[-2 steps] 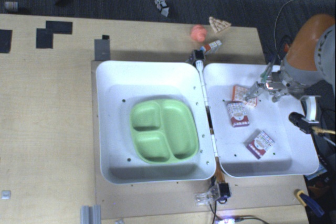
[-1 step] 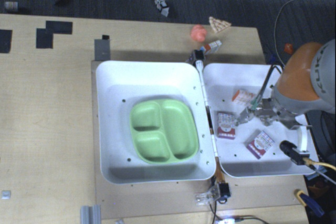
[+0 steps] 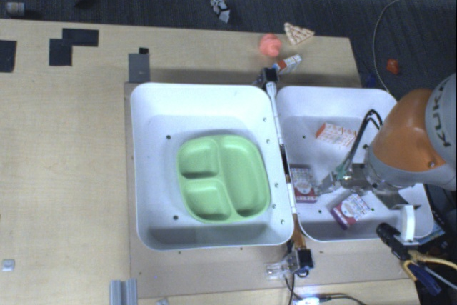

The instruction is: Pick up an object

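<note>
The end effector (image 3: 335, 178) is lowered into the right bin (image 3: 308, 109) among small packets (image 3: 335, 132); its state cannot be told. A green divided tray (image 3: 223, 177) is held in the left bin (image 3: 146, 168).

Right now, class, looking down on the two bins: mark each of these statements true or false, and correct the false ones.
1. A green divided tray lies in the left bin. True.
2. The arm reaches over the left bin. False: it is over the right bin.
3. A pink ball sits inside the right bin. False: it lies on the bench, beyond the bins.
4. Small packets lie in the right bin. True.
5. The green tray has three compartments. True.
</note>
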Motion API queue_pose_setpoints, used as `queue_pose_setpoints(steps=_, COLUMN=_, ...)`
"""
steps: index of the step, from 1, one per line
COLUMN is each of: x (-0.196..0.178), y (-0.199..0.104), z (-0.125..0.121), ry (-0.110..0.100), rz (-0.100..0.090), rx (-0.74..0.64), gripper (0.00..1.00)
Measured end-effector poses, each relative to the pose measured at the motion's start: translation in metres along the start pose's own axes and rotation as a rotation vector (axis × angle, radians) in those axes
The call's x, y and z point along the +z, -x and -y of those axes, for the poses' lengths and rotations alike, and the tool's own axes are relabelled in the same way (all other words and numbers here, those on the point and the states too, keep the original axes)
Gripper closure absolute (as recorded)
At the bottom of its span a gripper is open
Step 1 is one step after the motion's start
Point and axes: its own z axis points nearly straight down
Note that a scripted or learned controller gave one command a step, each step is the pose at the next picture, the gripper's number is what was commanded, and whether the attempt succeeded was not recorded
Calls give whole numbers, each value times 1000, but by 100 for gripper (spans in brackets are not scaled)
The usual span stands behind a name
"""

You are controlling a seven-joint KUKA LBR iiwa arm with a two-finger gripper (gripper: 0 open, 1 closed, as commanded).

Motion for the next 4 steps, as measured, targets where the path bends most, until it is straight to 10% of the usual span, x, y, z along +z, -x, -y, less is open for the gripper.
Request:
queue_pose_setpoints(steps=1, x=-11, y=-1, z=-2, ry=5, rz=0, rx=-2, gripper=100)
queue_pose_setpoints(steps=2, x=-57, y=90, z=-8, ry=-10, rz=-3, rx=-2, gripper=100)
queue_pose_setpoints(steps=4, x=-144, y=-51, z=0, ry=-10, rz=-6, rx=-6, gripper=100)
